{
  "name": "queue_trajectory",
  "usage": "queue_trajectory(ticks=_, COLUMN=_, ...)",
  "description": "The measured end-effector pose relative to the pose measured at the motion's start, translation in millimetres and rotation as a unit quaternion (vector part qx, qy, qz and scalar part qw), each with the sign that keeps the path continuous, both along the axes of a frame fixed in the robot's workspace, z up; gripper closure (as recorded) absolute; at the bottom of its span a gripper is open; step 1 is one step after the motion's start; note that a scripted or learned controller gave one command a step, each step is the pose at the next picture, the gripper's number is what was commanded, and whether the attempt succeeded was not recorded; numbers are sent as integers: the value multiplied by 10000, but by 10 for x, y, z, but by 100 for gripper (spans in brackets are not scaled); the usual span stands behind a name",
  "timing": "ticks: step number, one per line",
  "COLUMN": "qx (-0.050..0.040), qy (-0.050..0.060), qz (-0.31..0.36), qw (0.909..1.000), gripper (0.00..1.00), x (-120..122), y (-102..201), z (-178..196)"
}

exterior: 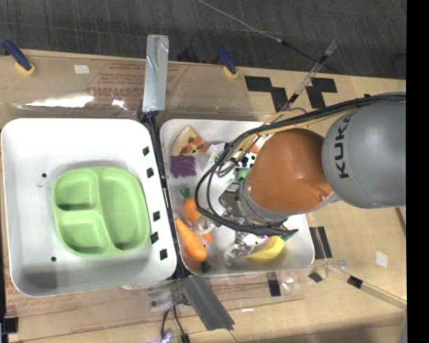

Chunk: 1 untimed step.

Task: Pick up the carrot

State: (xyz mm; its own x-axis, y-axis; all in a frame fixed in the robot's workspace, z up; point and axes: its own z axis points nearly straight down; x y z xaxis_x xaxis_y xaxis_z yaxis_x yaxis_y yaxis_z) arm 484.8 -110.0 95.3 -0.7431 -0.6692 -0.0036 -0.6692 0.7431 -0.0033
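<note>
Carrot loose in right bin; gripper perhaps just beside

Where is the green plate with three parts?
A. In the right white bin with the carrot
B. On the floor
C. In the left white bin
C. The green plate lies in the left white bin, while the carrot lies in the right white bin, where the arm reaches.
</note>
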Motion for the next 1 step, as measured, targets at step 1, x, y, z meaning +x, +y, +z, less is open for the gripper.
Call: queue_trajectory(ticks=1, qx=-5, qy=-15, qz=696, qw=9976, gripper=0, x=61, y=643, z=993)
